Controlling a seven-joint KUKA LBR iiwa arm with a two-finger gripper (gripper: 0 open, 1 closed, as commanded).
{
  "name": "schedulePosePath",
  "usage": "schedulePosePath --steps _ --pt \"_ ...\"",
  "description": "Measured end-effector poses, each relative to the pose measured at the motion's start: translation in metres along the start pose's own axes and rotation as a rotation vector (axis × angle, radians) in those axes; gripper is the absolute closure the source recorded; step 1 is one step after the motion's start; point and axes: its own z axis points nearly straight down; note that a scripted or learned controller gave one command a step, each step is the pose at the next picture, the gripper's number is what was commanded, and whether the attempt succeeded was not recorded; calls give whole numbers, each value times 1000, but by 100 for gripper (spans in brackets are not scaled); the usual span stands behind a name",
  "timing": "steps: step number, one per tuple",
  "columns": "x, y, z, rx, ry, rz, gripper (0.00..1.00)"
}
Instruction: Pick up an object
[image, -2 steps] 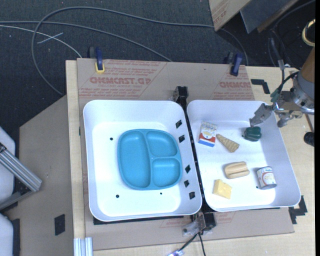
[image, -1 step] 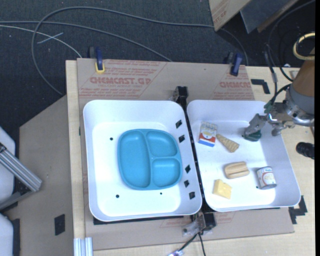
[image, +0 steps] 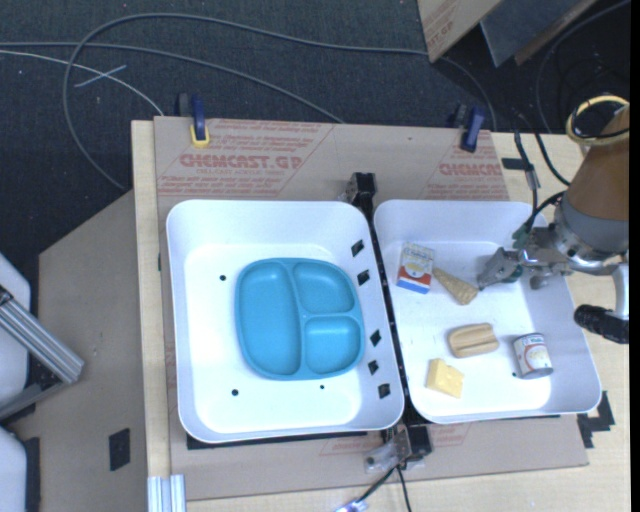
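Smooth white bins (image: 190, 330); glossy blue sectioned plate (image: 298, 317) (three wells); gripper (image: 497, 268) over pointed cone (image: 457, 288), jaw state unclear.

Bright, even light; slightly soft focus.

Counter on dark carpet, seen from above.

A pale wooden counter (image: 150, 300) stands on dark blue-grey carpet (image: 60, 120), its top covered by a brown printed protective sheet (image: 300, 155) held by two blue clamps (image: 199, 120) at the far edge. Thin grey cables (image: 120, 60) loop across the carpet. A cardboard box (image: 455, 25) sits at the top, and an aluminium rail (image: 35, 335) crosses the left edge. Light is even.
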Motion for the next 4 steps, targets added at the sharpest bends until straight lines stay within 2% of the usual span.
schedulePosePath --steps 1,2,4 --pt "1 0 53 1 1 0 0" --pt "1 1 38 -6 -1 0 100" --pt "-11 14 -82 -12 -5 -1 100"
